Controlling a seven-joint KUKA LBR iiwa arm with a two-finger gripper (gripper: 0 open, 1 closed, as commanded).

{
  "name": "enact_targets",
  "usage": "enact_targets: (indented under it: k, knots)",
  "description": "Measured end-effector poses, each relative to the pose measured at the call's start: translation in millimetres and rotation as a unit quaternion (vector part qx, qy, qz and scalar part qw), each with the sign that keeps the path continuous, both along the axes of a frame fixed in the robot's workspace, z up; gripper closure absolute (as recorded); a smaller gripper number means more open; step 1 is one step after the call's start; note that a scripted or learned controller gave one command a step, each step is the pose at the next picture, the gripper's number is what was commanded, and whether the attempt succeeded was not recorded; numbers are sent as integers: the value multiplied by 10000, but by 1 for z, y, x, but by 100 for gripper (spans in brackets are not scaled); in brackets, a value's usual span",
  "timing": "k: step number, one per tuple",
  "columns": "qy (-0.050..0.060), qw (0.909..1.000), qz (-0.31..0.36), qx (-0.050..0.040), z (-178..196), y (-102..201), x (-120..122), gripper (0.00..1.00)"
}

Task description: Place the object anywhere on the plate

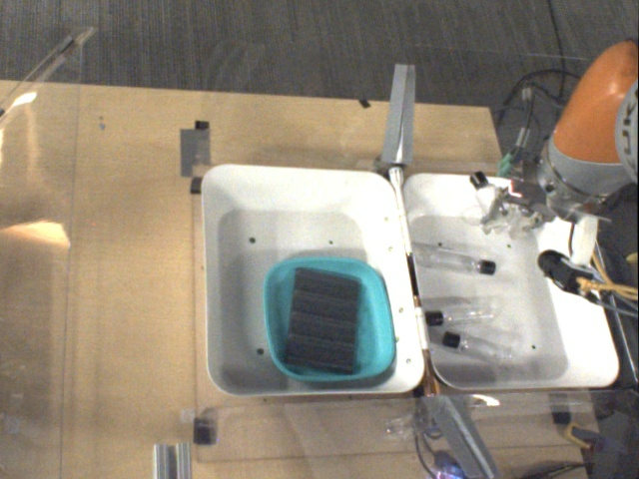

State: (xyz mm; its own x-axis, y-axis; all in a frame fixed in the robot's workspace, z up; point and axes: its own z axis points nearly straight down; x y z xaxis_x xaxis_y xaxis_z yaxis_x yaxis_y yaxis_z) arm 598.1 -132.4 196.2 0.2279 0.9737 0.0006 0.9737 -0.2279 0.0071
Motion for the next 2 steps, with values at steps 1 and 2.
enact_targets:
  k: [1, 2]
  knots:
    - [22, 9989, 460, 5, -12, 56, -41, 100]
    - [21, 9953, 968, 5, -12, 128, -93, 100]
